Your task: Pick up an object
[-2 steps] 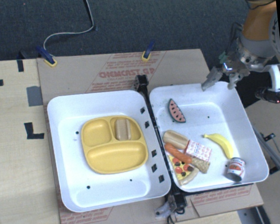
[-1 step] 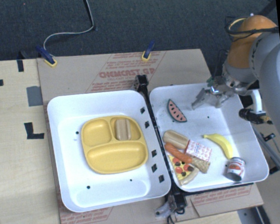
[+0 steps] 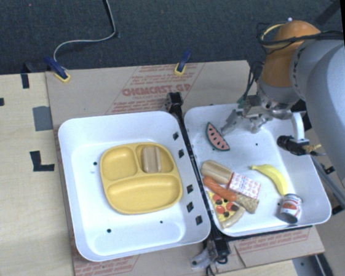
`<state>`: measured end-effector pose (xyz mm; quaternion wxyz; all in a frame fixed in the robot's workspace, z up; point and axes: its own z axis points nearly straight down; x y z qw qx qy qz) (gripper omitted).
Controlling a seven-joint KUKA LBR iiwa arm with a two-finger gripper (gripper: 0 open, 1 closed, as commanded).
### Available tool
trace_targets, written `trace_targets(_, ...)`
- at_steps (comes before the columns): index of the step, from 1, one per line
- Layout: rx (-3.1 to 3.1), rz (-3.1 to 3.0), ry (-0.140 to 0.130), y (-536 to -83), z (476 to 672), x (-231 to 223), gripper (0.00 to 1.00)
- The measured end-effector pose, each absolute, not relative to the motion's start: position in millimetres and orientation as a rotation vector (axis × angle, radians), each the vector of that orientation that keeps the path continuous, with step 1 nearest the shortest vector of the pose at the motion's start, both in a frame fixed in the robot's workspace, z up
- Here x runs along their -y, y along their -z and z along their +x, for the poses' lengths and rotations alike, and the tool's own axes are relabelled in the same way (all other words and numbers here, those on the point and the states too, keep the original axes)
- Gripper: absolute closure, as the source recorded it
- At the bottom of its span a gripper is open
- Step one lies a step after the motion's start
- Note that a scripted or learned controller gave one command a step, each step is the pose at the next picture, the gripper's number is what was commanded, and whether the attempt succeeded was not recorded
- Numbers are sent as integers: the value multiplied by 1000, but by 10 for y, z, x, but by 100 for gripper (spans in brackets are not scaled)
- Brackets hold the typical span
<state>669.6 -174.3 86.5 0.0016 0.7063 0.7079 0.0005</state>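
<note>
Plastic watermelon slice (image 3: 216, 136) sits just left of my gripper (image 3: 235, 121), whose fingers look spread with nothing between them; banana (image 3: 272, 177), hot dog (image 3: 217, 174) and can (image 3: 289, 207) lie nearer the front, well apart.

Two bins side by side on the surface (image 3: 17, 183).

In the left bin (image 3: 77, 139) we see a divided tray (image 3: 141, 176). In the right bin (image 3: 310, 208) a watermelon slice (image 3: 216, 136) lies toward the back, a banana (image 3: 273, 176) right of centre, a can (image 3: 289, 207) at the front right, and a hot dog (image 3: 217, 173), carton (image 3: 245, 185) and pizza slice (image 3: 226, 210) crowd the front left.
</note>
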Motion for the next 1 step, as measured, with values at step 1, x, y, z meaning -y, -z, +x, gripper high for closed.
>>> trace_targets(1,-2222,2217,-1,-859,6692,1370,0)
